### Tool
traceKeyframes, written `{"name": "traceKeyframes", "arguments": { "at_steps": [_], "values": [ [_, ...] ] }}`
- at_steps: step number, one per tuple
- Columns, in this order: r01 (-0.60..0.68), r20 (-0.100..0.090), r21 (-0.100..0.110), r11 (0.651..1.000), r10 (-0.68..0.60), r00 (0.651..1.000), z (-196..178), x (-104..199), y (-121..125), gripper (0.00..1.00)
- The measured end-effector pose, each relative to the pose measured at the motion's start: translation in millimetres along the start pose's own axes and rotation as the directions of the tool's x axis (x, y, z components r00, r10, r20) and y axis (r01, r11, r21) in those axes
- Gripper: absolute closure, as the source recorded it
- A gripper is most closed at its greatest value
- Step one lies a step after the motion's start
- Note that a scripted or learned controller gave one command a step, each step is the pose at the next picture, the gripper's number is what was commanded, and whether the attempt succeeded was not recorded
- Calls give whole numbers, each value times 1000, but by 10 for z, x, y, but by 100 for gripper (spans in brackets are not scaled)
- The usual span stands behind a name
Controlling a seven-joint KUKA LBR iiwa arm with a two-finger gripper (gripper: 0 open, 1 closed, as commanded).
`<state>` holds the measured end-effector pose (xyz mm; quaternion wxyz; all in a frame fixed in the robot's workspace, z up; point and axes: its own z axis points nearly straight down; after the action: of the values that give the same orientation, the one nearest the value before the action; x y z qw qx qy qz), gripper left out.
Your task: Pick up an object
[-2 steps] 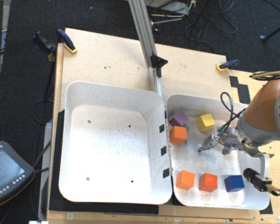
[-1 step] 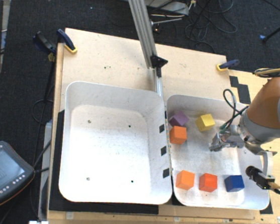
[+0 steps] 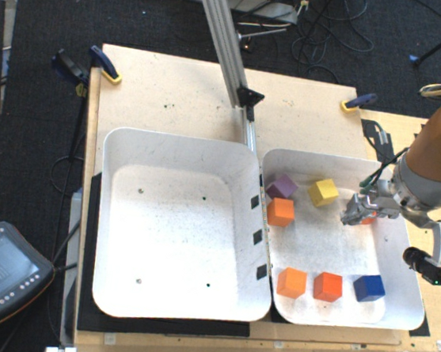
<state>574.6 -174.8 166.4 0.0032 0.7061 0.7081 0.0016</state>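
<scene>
Arm's jaws sit low in the right bin (image 3: 395, 312), near its right wall at roughly (image 3: 357, 212). Can't tell how far open they are or whether anything is between them; the wrist blocks the view. A sliver of red-orange (image 3: 366, 220) shows just beside the tips, likely another block, but too hidden to call.

Candidates in the right bin: purple block (image 3: 282, 187) and orange block (image 3: 281, 211) close together near the divider, yellow block (image 3: 324, 192) just left of the jaws, then a front row of orange block (image 3: 292, 283), red-orange block (image 3: 328, 286), blue block (image 3: 369, 287). Left bin (image 3: 114, 198) holds nothing to grab.

Risks, my read:
- Jaws close beside the hidden piece rather than around it and come up with nothing.
- So close to the bin's sloped wall, a tip could catch the wall and skew the grip.
- Purple and orange are almost touching, so going for one probably nudges the other.
- Blocks look like small hard cubes with smooth faces; off-centre pinch could twist one out.

Bins are thin white moulded plastic, rounded corners, speckled floors. Desk (image 3: 183, 87) is pale board.
</scene>
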Motion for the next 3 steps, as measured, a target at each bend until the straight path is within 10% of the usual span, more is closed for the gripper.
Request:
{"name": "traceKeyframes", "arguments": {
  "at_steps": [2,3],
  "values": [
    [0,-1,4,1000,0,1000,-680,34,-42,100],
    [5,-3,3,1000,-5,1000,-718,509,229,100]
  ]
}}
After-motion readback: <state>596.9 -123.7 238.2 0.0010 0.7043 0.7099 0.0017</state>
